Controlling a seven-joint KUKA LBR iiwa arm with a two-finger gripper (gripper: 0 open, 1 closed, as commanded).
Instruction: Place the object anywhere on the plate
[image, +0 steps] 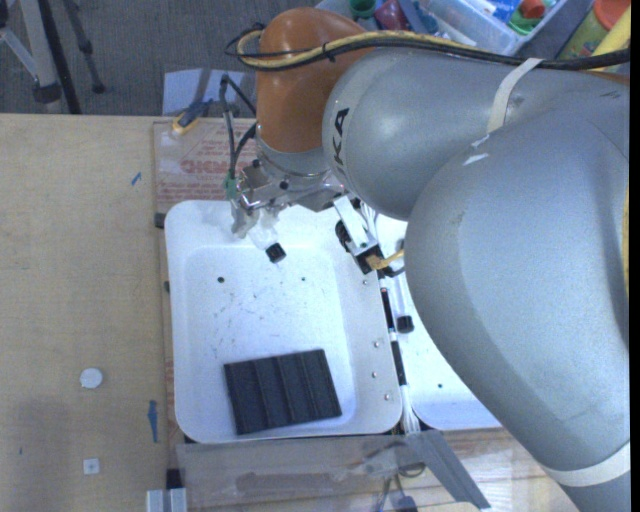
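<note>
Item: dark ribbed slab (282, 391), lying flat at the near end of the left bin (190, 300); probably light, stiff, best gripped across its narrow edges. Pincer (262, 232) at bin's far end; opening cannot be told.

Lay flat near the front edge of the left white bin (190, 300): dark grey ribbed rectangular object (281, 390), slightly skewed, four lengthwise ridges showing on top.
</note>
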